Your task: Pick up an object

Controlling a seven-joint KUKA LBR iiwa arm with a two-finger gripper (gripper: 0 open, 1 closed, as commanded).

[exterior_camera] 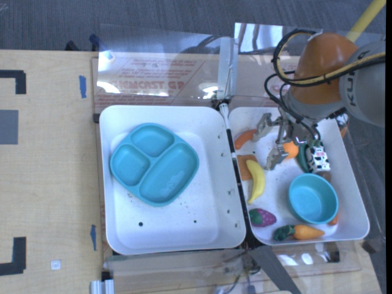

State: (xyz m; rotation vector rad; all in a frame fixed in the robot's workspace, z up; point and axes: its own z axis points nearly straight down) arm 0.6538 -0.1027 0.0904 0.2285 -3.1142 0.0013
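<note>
While the gripper (269,144) hangs spread wide, one banana (256,181), one bowl (312,199) and one plate (154,163) lie unheld.

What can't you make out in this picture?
Camera view:
- Orange piece: partly under the gripper, so its shape is unclear.
- White toy: too small to read its dark markings.
- Orange bit: mostly behind the bowl.
- Right bin: far corner covered by the arm.
</note>
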